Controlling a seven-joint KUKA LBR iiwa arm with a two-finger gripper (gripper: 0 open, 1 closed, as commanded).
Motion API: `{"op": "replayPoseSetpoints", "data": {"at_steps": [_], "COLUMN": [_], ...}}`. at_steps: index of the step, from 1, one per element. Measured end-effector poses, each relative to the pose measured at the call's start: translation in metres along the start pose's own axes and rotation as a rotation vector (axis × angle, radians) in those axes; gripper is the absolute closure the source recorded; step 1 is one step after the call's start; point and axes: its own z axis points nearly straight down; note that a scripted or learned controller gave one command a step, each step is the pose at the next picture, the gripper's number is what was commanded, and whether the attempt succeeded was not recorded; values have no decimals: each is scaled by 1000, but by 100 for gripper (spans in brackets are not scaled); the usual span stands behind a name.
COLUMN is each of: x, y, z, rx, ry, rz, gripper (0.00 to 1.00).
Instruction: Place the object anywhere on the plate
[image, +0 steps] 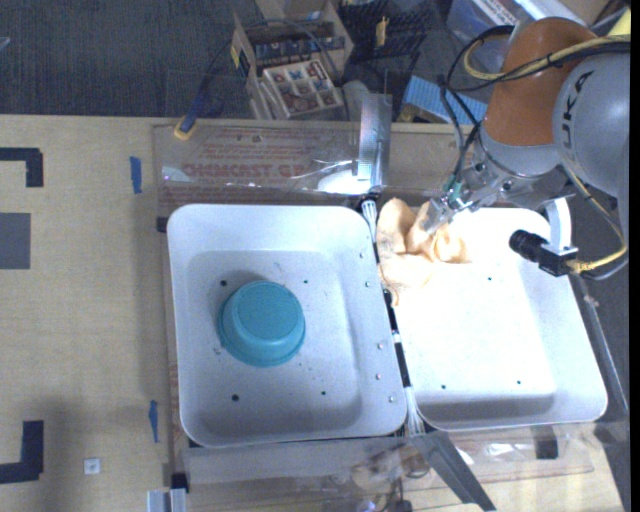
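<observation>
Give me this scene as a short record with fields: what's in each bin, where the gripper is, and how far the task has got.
left bin: blue upturned plate, near the middle
right bin: crumpled tan cloth, at the top left corner by the divider
gripper: right at the cloth's upper edge; grasp cannot be told
arm: enters from the right, orange band above the wrist
task state: cloth not yet on the plate

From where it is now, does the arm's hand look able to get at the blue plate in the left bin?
Probably yes. The blue plate lies alone in the left bin, open from above. The hand is over the cream cloth in the right bin.
</observation>
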Motion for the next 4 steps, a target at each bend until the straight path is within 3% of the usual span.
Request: {"op": "replayPoseSetpoints", "data": {"at_steps": [1,2,3,4], "x": [-1,45,95,144], "y": [1,-12,-32,-37], "z": [-40,-31,-41,-51], "rx": [-3,-1,-3,-4], "ry": [-1,2,2,2], "rz": [-1,-399,-797,-1147], "gripper": [100,100,100,100]}}
